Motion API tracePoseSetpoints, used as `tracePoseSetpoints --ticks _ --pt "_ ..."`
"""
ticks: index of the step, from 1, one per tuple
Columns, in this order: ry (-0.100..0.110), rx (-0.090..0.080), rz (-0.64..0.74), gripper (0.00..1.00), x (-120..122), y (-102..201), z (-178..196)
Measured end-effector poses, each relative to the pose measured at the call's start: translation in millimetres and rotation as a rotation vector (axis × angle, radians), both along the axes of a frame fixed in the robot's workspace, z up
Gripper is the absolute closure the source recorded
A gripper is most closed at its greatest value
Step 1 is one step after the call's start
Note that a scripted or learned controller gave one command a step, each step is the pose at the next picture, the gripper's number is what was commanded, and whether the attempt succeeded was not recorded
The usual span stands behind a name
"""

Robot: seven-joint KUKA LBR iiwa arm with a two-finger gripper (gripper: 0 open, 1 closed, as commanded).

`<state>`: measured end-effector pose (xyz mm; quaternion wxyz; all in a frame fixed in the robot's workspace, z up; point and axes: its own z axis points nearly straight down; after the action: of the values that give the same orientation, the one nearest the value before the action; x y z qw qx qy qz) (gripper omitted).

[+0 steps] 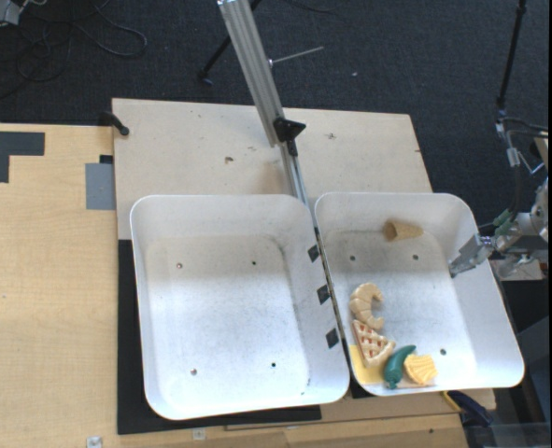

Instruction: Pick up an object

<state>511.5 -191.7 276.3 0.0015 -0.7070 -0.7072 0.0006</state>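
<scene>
1. gripper (464, 259) sits at the right bin's (486, 292) right rim, carrying nothing.
2. croissant (368, 301), waffle (373, 341), green piece (396, 363) and yellow piece (420, 370) cluster near the front; tan wedge (403, 231) lies apart.
3. the wedge looks light and rigid; pinch its sides.

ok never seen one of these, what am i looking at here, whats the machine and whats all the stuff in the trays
One camera fixed above a bench looks down at a slant on two shallow white bins. The left bin sits beside the right bin. The right one holds small toy-like pieces: a tan wedge near the back, and toward the front a pale curved piece, a waffle-patterned slice, a green piece and a yellow ridged piece. The machine is a robot arm reaching in from the right; its gripper sits at the right bin's edge, with nothing seen in it.
</scene>
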Motion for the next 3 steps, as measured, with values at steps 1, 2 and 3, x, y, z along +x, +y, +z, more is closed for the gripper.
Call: tracePoseSetpoints --ticks 1,2,3 --pt "-0.001 0.000 -0.002 0.00 0 0 0" --pt "0.004 0.001 -0.001 0.00 -2 8 -47" --pt "0.005 0.002 -0.002 0.00 -5 14 -92"
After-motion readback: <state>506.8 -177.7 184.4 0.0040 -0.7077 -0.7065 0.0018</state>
